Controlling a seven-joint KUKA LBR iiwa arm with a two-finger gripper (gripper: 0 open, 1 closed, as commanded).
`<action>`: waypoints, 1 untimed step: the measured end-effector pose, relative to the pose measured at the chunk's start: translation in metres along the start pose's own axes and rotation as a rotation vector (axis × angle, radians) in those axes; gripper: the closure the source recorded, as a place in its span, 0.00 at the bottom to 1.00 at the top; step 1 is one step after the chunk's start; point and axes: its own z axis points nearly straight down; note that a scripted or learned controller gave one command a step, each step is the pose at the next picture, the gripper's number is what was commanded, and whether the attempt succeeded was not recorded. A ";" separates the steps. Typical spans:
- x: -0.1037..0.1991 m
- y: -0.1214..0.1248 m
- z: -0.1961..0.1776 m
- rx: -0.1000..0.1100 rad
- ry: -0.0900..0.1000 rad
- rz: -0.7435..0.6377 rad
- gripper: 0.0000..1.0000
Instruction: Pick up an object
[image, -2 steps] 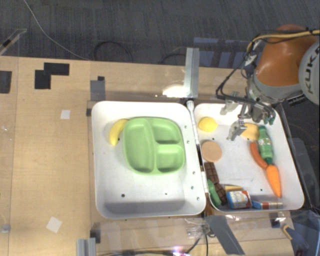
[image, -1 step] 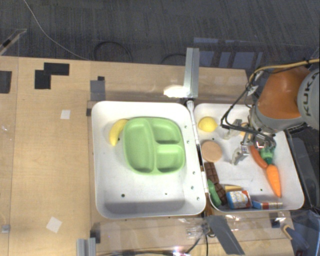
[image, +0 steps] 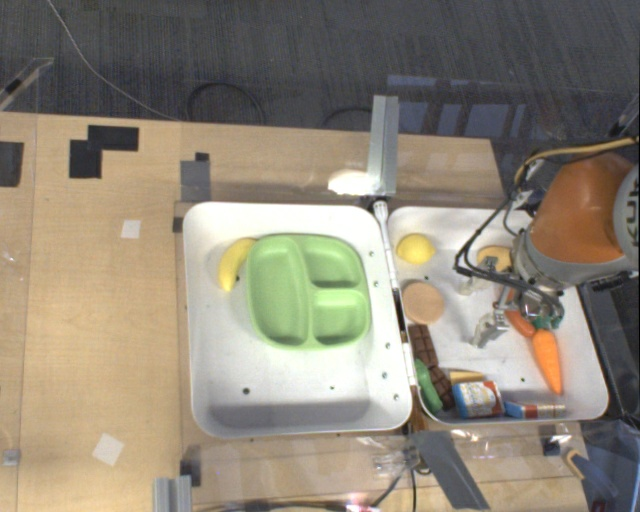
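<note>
The right bin (image: 590, 400) holds several small objects. A yellow lemon (image: 414, 248) lies at its far left, with a round tan disc (image: 423, 300) just in front of it. An orange carrot (image: 547, 363) with a green top lies at the right. My gripper (image: 492, 329) hangs low over the middle of this bin, just left of the carrot's top and right of the tan disc. Nothing is visibly held in it. The orange-banded wrist (image: 585, 212) looms above it and hides part of the bin's back right.
A brown chocolate bar (image: 425, 346), a green item (image: 436, 385), a small can (image: 476, 397) and a marker (image: 535, 409) line the right bin's front. The left bin (image: 230, 400) holds a green divided plate (image: 305, 290) and a banana (image: 234, 262). Black cables (image: 480, 250) loop beside the wrist.
</note>
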 end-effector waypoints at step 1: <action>0.044 0.009 -0.002 0.002 -0.002 -0.006 0.00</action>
